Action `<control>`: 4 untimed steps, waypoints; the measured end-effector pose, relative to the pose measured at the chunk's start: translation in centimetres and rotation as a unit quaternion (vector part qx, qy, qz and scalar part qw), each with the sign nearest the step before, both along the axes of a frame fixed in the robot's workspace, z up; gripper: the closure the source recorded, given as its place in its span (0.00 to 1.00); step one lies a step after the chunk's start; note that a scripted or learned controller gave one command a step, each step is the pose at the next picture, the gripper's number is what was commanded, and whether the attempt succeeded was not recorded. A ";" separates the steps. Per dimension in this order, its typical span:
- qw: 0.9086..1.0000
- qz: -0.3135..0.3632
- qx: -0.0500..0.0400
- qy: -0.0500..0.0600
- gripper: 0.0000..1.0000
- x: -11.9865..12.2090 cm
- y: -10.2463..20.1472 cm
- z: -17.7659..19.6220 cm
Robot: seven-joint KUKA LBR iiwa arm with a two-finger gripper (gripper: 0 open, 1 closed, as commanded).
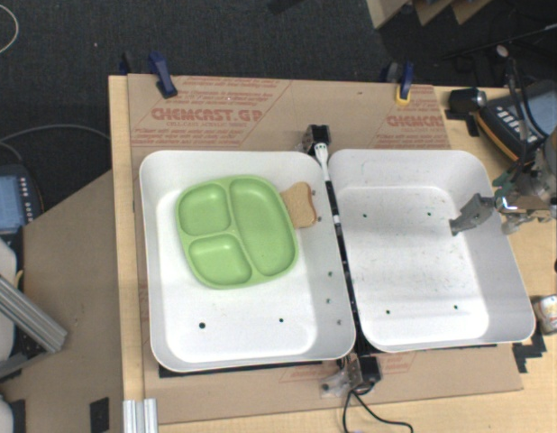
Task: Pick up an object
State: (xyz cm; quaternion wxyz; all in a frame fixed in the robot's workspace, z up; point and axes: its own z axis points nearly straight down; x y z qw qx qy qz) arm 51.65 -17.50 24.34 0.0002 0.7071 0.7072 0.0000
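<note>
A green divided plate (pixel 233 231) lies in the left white bin (pixel 161 314), towards its back. A small tan flat piece (pixel 300 206) rests against the plate's right rim, near the bin's right wall. My gripper (pixel 491 218) hangs over the right edge of the right white bin (pixel 414 323), far from both objects. It is open, with one finger (pixel 470 215) pointing left over the bin floor and nothing between the fingers. The arm above it is cut off by the view's right side.
Both bins sit on a cardboard-covered bench (pixel 215 106). A blue clamp (pixel 161 75) and a yellow clamp (pixel 405 88) hold its back edge. A black clip (pixel 318 137) sits between the bins at the back. Cables and a connector (pixel 360 377) lie at the front.
</note>
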 end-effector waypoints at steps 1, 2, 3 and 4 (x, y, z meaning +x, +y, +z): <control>1.000 0.001 -0.003 -0.010 0.00 -2.2 0.5 15.4; 1.000 0.003 -0.001 -0.009 0.00 -3.7 5.6 27.1; 1.000 0.001 -0.001 -0.003 1.00 -3.6 5.4 27.4; 1.000 0.001 0.002 0.007 1.00 -3.8 8.4 14.4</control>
